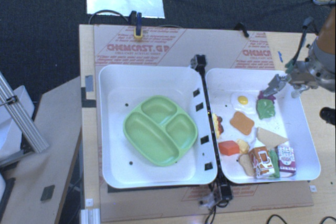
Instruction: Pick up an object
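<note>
My claw (273, 86) hangs over the far edge of the right bin (307, 128), just above the green toy (265, 108); whether it is spread or pressed together I cannot tell from this angle, and nothing shows pinched in it.

Starting from the left: the left bin (113, 128) holds a pale green divided plate (160, 130), lying flat near its middle. Past the black clips along the shared wall comes the right bin and its crowd of play food. A fried egg (241, 100) lies toward the far side, an orange slab (242, 123) below it, a red piece (229, 148) nearer the front, then a tan wedge (271, 137) and two small printed cartons (274, 160) at the front right.

The green toy, closest to my claw, is my likely target. I judge it light, hard plastic, a bit lumpy and probably slick, so it could squirt out of a shallow pinch. I would close across its narrower middle, coming straight down, keeping clear of the bin wall beside it.
</note>
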You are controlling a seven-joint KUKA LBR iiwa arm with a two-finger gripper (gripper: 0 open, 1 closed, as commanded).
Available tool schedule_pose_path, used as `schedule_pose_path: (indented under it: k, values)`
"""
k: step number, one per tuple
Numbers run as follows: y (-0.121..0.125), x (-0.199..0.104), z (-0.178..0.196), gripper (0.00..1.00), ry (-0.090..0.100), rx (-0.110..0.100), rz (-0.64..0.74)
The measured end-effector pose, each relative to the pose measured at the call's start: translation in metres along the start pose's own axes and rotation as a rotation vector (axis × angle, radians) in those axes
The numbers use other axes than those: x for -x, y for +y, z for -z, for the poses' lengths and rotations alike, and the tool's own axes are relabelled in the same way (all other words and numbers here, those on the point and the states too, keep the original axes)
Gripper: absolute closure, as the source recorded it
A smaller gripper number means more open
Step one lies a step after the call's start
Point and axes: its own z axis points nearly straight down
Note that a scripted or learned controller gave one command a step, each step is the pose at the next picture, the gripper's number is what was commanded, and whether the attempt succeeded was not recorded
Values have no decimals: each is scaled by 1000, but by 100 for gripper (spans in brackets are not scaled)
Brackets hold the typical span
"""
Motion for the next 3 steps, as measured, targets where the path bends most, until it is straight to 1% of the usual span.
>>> schedule_pose_path:
  k: [1,2,3]
  values:
    - [2,0,5,0,-2,10,2]
    - [-2,6,-39,0,-1,7,0]
    - [7,8,-95,0,-1,6,0]
